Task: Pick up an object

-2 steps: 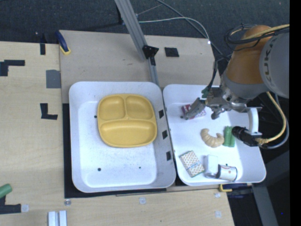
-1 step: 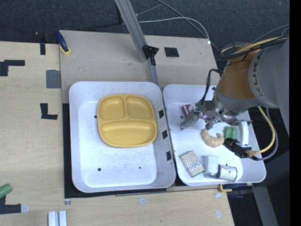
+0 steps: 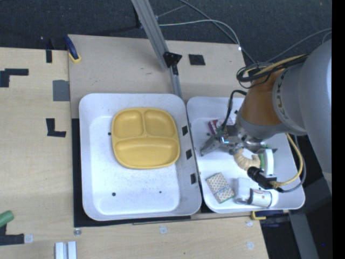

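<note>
Grey end effector (image 3: 215, 143) hangs in the right white shallow bin (image 3: 285, 201), fingers spread and gripping nothing, with the small patterned square packet (image 3: 220, 186) lying flat just below it, toward the bin's near edge.

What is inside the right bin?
In the right bin: a patterned square pad, a white cylinder and a small red-and-green item. The gripper reaches in, and the arm covers the bin's far right part.
</note>
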Tool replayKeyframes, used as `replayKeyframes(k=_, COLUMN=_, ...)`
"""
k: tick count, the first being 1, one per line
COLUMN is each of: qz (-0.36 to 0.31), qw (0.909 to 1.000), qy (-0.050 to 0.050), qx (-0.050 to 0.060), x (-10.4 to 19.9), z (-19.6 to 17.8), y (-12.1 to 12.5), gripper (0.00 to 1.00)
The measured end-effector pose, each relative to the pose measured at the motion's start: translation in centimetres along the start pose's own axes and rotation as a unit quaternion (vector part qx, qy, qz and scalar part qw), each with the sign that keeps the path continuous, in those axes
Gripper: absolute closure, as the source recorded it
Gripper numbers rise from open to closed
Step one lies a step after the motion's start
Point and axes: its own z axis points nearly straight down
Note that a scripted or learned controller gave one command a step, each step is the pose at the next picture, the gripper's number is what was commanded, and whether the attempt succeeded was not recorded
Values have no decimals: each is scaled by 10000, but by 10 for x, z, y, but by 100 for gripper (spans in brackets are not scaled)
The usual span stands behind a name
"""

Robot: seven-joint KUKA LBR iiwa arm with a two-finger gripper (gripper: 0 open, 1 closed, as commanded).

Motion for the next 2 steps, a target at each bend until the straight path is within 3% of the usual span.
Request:
replayKeyframes(k=1, qz=-3, qw=10000, qy=-1, qx=-7, x=0, z=-13, y=1, gripper=100)
replayKeyframes(k=2, qz=-3, qw=10000, qy=8, qx=-18, x=8, z=-74, y=0, gripper=100)
